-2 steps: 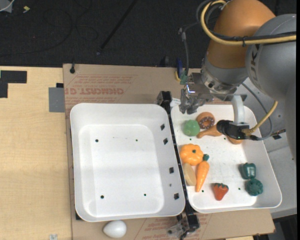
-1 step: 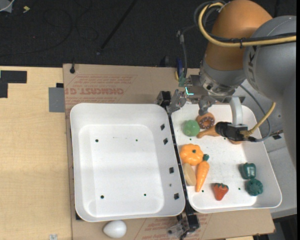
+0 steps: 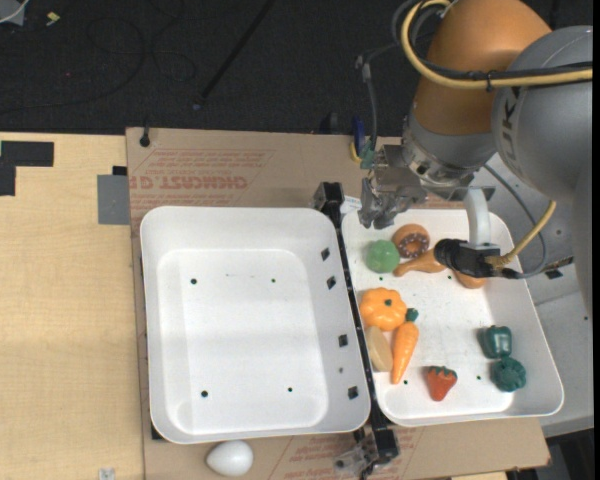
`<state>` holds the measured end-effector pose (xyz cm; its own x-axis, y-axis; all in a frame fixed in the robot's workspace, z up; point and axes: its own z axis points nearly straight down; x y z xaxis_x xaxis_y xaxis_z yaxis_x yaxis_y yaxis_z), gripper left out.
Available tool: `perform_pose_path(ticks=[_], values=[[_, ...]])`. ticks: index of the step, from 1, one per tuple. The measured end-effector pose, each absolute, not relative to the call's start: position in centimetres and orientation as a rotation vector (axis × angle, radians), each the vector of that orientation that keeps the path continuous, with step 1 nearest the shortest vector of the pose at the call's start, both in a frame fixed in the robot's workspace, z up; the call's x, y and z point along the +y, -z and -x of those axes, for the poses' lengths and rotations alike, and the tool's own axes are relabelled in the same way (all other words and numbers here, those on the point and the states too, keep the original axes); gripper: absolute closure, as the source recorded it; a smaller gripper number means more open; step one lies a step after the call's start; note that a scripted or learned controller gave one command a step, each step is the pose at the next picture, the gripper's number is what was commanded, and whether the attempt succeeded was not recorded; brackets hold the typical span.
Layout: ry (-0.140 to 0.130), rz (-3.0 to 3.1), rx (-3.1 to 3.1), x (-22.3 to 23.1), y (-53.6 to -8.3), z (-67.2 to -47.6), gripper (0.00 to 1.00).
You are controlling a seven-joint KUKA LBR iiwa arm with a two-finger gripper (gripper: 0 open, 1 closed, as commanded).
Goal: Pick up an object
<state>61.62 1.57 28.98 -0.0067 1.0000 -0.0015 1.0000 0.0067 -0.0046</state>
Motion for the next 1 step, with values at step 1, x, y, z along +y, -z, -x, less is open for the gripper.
perform_pose_path(ticks=[1], values=[[-0.009, 2.209, -2.229, 1.65, -28.93, -61.61, 0.00]])
